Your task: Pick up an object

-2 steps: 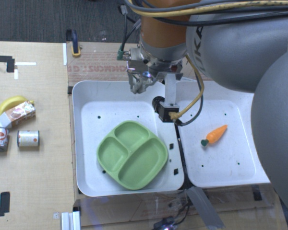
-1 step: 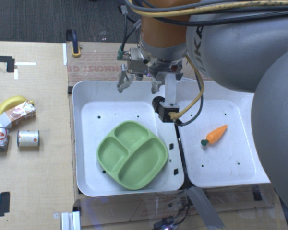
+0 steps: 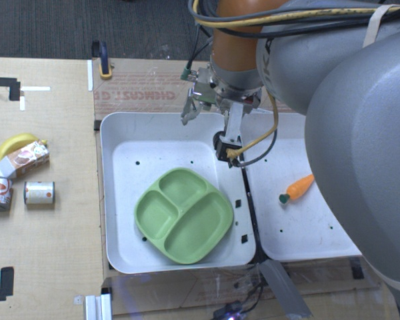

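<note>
- The arm [image 3: 347,112] comes in from your right and covers much of the right bin. Its orange band sits high over the bins' far edge, so the wrist hangs above the back of the work area and not over any object.
- The counter [image 3: 47,245] carries both bins side by side. That keeps the pickable things inside the arm's reach.
- The left bin [image 3: 107,179] holds one thing, the green plate. The right bin [image 3: 307,239] holds the carrot.
- The green plate [image 3: 183,215] has three compartments. It lies flat toward the front of the left bin, right way up, and its low rim gives little to grip.
- The hand [image 3: 200,105] hovers over the far rim of the left bin, near the wall between the bins. You cannot tell whether it is released or clenched, and no object shows in its grasp.
- The carrot [image 3: 299,187] lies on its side in the right bin, its green end pointing toward the dividing wall. It is well apart from the hand and looks to be the easier pick, being narrow.
- A banana [image 3: 17,143], a packet [image 3: 30,157] and two cans [image 3: 39,193] sit on the counter left of the bins. They are probably not meant for this try.
</note>
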`<state>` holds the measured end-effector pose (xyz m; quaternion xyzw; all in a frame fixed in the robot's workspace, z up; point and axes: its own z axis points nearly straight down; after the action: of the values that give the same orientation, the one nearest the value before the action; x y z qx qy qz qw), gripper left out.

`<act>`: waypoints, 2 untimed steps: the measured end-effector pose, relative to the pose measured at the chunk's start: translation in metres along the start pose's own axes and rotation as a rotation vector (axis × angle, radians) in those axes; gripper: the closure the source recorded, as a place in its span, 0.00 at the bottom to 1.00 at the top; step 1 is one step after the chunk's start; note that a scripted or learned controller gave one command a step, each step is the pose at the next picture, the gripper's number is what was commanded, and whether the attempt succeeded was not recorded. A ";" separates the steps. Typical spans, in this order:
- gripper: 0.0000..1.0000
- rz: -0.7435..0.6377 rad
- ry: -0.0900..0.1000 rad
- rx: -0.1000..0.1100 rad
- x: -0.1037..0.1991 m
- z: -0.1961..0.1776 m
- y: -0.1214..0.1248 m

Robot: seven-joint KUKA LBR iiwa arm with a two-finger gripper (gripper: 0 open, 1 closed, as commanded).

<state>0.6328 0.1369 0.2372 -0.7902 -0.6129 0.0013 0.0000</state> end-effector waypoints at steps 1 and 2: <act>1.00 -0.001 -0.002 0.001 -0.001 -0.009 0.000; 1.00 -0.608 0.000 -0.001 0.033 0.003 -0.010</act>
<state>0.6309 0.1719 0.2345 -0.5705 -0.8213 0.0007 0.0000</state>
